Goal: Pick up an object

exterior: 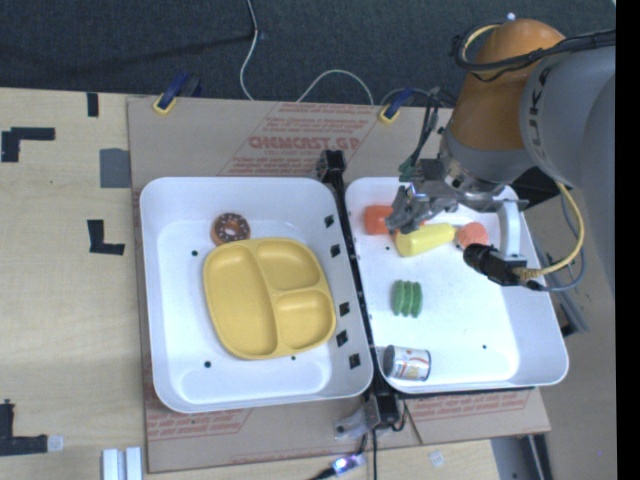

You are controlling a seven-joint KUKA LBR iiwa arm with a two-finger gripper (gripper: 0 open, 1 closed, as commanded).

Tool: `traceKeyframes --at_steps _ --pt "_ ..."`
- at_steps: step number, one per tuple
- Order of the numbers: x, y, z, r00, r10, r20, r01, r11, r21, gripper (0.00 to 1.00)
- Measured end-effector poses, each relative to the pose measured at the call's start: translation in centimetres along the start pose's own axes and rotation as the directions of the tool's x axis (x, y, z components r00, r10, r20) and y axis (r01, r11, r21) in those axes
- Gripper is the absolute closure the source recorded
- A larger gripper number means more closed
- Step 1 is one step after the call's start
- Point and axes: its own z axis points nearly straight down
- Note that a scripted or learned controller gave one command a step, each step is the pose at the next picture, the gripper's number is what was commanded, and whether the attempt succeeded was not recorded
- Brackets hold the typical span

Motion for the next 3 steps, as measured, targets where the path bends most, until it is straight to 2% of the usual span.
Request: traceKeyframes --at_steps 1,3 --pt "5.1 -1.6 0.1 1.0 0.0 0.0 0.0 1.0 0.001 1.0" --pt "15.1 -2.8 -1.0 1.0 -0.002 0.001 0.002 1.0 0.0 1.0"
